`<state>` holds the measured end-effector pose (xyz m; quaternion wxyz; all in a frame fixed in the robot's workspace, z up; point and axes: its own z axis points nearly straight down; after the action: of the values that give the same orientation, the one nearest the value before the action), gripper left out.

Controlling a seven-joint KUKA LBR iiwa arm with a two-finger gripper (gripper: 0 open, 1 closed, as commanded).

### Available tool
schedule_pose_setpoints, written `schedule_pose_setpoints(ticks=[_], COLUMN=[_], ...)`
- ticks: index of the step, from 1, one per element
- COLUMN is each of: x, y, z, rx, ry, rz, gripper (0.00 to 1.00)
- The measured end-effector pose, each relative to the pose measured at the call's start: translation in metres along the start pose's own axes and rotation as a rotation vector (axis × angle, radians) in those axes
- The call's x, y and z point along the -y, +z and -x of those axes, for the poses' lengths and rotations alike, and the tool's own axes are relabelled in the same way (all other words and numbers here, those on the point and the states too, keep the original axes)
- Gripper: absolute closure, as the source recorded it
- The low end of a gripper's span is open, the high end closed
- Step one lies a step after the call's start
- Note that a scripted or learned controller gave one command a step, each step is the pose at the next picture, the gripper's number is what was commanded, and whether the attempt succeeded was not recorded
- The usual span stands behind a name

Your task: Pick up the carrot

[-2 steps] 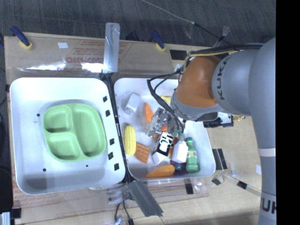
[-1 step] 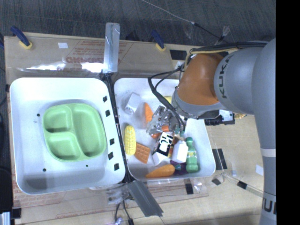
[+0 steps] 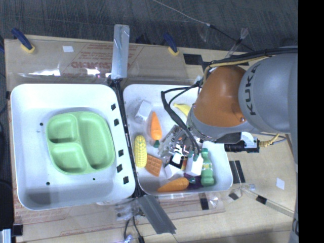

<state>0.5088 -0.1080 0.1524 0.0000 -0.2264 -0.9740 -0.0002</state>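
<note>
Two orange carrot-like pieces lie in the right bin [image 3: 223,158]. A short carrot [image 3: 155,127] sits near the bin's middle left, pointing away from me. A longer carrot [image 3: 173,185] lies along the near wall. My gripper [image 3: 173,147] hangs low over the middle of this bin, just right of the short carrot and above the long one. It appears to touch neither. The orange wrist band and grey arm hide the bin's right half behind it.
Around the gripper lie a corn cob [image 3: 140,151], a waffle piece [image 3: 154,165], a white block [image 3: 143,110], a yellow banana [image 3: 182,108], a green bottle [image 3: 206,171] and a purple item [image 3: 192,178]. The left bin [image 3: 25,135] holds a green divided plate [image 3: 79,141].
</note>
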Motion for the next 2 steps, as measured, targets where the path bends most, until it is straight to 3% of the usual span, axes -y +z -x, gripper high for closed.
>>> schedule_pose_setpoints(ticks=[1, 2], x=[-0.018, -0.049], y=[0.046, 0.057], z=[0.066, 0.130], rx=[0.016, 0.006], ry=[-0.029, 0.157], rz=[0.004, 0.002], gripper=[1.00, 1.00])
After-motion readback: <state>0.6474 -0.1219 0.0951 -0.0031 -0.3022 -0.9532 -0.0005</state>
